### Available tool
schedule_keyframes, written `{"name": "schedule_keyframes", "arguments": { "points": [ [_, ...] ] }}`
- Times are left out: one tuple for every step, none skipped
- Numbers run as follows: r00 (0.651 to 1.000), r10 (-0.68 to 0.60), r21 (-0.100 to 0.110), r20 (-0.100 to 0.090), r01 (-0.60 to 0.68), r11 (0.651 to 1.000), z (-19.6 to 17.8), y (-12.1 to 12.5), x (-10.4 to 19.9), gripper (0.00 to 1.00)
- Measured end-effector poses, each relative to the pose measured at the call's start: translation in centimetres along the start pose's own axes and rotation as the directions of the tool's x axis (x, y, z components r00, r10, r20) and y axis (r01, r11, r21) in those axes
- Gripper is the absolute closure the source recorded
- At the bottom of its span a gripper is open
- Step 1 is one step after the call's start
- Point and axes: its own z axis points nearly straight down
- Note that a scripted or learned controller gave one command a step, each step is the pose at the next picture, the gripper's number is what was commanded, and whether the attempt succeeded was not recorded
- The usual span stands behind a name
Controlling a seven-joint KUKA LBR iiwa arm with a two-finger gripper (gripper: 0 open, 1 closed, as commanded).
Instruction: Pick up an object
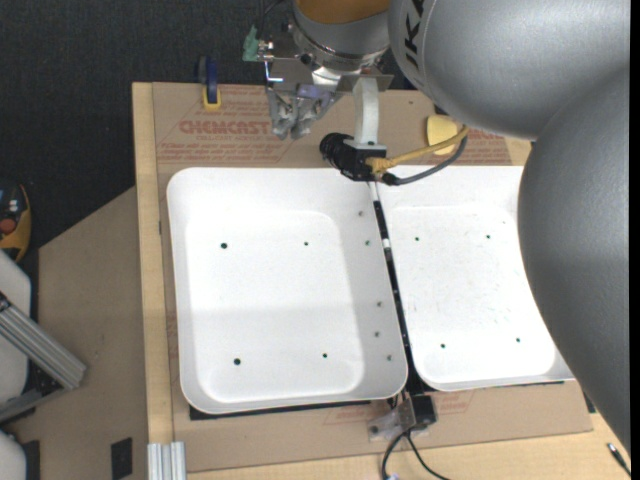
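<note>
My gripper (322,108) hangs below the orange-banded wrist at the top of the camera view, above the cardboard just behind the far rim of the left bin (190,268). A small black piece (345,155) with a yellow cable sits right under it, at the far end of the seam between the two bins. I cannot tell whether that piece is a loose object or part of the arm. A pale yellow object (440,128) lies on the cardboard behind the right bin (470,368), partly hidden by the arm.
The grey arm covers the upper right and the right bin's right side. A blue and yellow clamp (210,82) stands at the cardboard's far left edge. A cable and connector (405,416) lie at the near edge between the bins.
</note>
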Motion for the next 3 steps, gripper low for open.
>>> {"name": "schedule_keyframes", "arguments": {
  "points": [
    [1.000,-0.004,0.009,0.002,0.004,1.000,6.9,2.4,2.6,1.00],
    [1.000,-0.001,-0.002,0.000,0.001,1.000,0.7,2.5,0.5,1.00],
    [1.000,-0.003,0.013,0.003,0.003,1.000,7.2,2.3,2.3,1.00]
  ]
}}
